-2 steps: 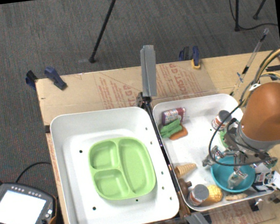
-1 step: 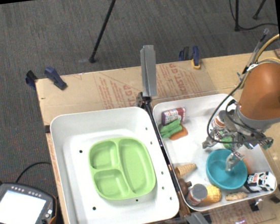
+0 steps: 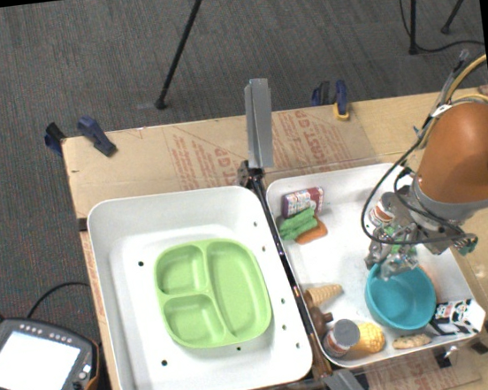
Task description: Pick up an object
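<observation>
Currently the likeliest target is the teal bowl (image 3: 402,299), sitting upright in the right bin (image 3: 341,186) toward its near right corner. The tool (image 3: 395,254) hangs just above the bowl's far rim, at or very near contact; nothing is visibly between its parts, and whether it is open or closed cannot be told from this slanted view. Judgement: a rim pinch is the sensible grasp, one side inside the wall, one outside, descending straight so the bowl does not tip or skate. Neighbours crowd it: black-and-white carton (image 3: 456,316) to the right, yellow corn (image 3: 370,339) and ice-cream cone (image 3: 323,294) on the left. The green divided tray (image 3: 212,294) lies in the left bin (image 3: 109,252), well apart.
</observation>
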Controlling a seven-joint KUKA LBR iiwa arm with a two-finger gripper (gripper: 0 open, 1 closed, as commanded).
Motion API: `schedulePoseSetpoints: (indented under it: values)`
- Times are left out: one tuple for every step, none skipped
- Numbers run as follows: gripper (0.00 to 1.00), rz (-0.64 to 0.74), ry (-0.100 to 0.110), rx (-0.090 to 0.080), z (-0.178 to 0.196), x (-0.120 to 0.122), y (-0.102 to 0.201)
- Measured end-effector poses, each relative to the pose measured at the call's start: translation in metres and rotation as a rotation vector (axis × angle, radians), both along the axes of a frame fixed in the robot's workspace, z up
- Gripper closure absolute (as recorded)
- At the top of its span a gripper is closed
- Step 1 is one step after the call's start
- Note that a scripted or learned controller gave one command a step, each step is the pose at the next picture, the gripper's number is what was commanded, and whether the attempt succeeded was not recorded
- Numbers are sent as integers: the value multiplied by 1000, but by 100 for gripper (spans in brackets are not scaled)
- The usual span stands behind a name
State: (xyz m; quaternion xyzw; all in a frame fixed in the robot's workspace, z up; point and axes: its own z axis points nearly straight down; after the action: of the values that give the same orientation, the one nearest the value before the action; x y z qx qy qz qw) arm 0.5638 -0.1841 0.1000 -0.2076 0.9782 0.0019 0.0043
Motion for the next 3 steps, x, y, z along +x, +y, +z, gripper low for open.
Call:
schedulePoseSetpoints:
  values:
    - [0, 0, 5, 0, -3, -1, 0]
    - [0, -45, -1, -1, -11, -63, 23]
    - [0, -164, 5, -2, -12, 5, 15]
